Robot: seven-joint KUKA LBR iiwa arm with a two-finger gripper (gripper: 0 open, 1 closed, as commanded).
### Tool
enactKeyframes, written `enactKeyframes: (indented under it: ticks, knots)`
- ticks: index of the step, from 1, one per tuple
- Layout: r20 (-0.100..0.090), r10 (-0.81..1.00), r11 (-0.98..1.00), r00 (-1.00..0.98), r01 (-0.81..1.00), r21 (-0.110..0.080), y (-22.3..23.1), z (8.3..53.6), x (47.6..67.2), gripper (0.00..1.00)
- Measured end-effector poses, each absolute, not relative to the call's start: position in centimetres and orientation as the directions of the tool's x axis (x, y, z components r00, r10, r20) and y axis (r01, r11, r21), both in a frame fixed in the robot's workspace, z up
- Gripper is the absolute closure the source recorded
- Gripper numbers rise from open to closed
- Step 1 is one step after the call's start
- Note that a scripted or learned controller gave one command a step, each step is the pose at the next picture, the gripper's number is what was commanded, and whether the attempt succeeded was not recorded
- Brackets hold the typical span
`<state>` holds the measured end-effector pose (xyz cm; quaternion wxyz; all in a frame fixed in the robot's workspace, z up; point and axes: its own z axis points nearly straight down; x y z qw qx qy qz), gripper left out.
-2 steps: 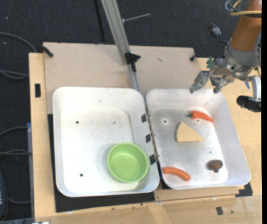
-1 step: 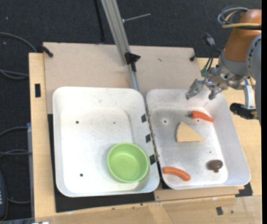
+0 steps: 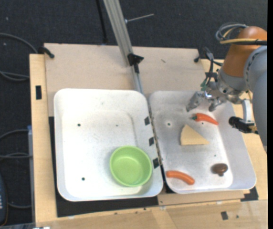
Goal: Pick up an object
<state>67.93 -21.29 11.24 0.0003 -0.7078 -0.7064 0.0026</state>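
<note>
- Camera view, layout: two white bins are seen side by side; the right bin [image 3: 236,173] holds the candidate objects, the left bin [image 3: 79,109] holds a green bowl [image 3: 131,166] at its lower right.
- Nearest candidate: a small orange carrot-like piece [image 3: 206,119] lies in the upper right of the right bin, just below the gripper [image 3: 202,100].
- Handling, judged: the piece is probably a light, stiff plastic toy with a smooth, rounded skin, so slip or roll-out under the fingers is to be expected. It should be taken across its narrow width at mid-length, not at the tapered ends.
- Other objects in the right bin: a pale yellow wedge [image 3: 193,137] at centre, just below and left of the orange piece; a second orange sausage-like piece [image 3: 180,177] at the lower left; a small dark brown lump [image 3: 219,168] at the lower right. All are well apart from one another except the wedge and the upper orange piece, which are near.
- Wedge, judged: light and rigid, but sloped faces would be harder to clamp squarely.
- Gripper: it is seen at upper right of the frame, over the top edge of the right bin, fingers spread apart and pointing down-left. Nothing is seen between them.
- Contact: whether a fingertip touches the orange piece or the bin floor cannot be told from this angle.
</note>
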Motion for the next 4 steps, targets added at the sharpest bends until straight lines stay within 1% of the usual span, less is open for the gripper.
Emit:
enactKeyframes:
  ticks: [1,2,3,4]
  knots:
    - [-0.008,1.000,0.001,-0.001,1.000,0.004,-21.4,12.9,68.2,1.00]
    - [-0.002,1.000,-0.001,0.001,1.000,0.009,-21.8,19.4,68.1,1.00]
    - [-0.002,1.000,0.003,-0.003,1.000,0.007,-21.9,23.9,68.2,1.00]
    - [0.000,1.000,0.005,-0.005,1.000,0.002,-17.8,24.8,66.3,1.00]
